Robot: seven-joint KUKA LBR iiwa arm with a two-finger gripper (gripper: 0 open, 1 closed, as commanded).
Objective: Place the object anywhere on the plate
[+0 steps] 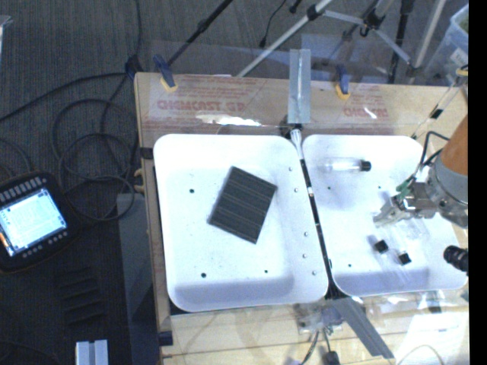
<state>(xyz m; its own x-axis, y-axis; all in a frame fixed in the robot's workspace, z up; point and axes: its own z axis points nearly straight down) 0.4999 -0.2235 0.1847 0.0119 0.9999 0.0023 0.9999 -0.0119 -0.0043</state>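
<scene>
A dark grey ridged plate (243,204) lies tilted in the middle of the left bin (175,280). A clear tube with a black cap (346,166) lies on its side near the far edge of the right bin (342,276). My gripper (390,251) hangs over the right half of the right bin, nearer the front than the tube and well apart from it. Its two black fingertips (378,244) stand apart with only the bin floor between them. The arm's wrist (449,192) comes in from the right.
A metal divider (299,90) runs back from where the two bins meet. Clamps hold the wooden bench at the back. A lit tablet (30,219) and cables lie on the floor to the left.
</scene>
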